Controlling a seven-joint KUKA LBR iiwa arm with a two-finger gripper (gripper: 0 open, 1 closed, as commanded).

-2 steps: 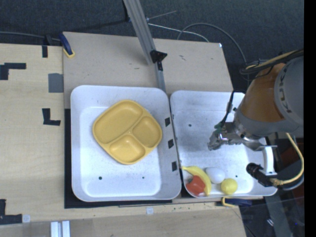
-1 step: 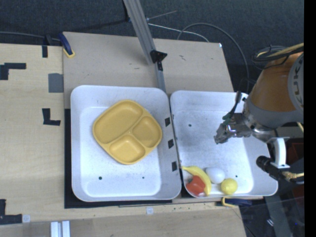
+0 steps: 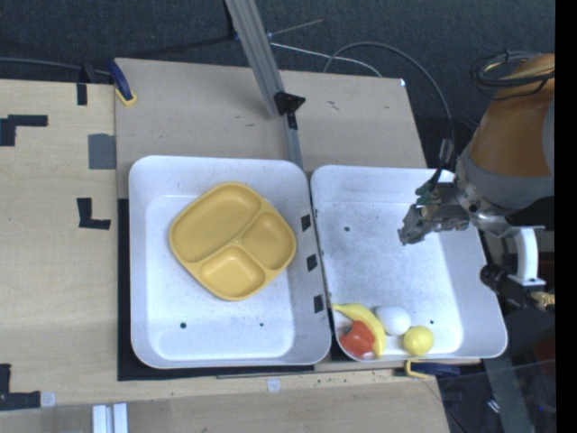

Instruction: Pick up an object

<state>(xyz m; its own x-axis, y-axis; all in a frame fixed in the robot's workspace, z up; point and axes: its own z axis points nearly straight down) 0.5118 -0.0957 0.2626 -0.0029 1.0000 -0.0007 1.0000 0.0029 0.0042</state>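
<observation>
While fruit [image 3: 383,327] crowds one corner, the gripper [image 3: 416,226] hangs above bare bin floor [image 3: 379,260].

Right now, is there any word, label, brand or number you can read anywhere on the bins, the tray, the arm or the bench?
None: no readable text.
Yellow three-compartment plastic tray: unmarked.
Two shallow white bins: dark specks, no lettering.
Black tape pieces on the wooden bench: shapes, not characters.

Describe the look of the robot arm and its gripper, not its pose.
The arm is a thick, rounded body with a broad orange band above a grey wrist section. The gripper at its tip is a small, dark grey metal assembly, blocky and angular, with pale highlights. A white bracket-like part with dark fittings hangs below the wrist. A dark cable loops near the arm's top.
</observation>
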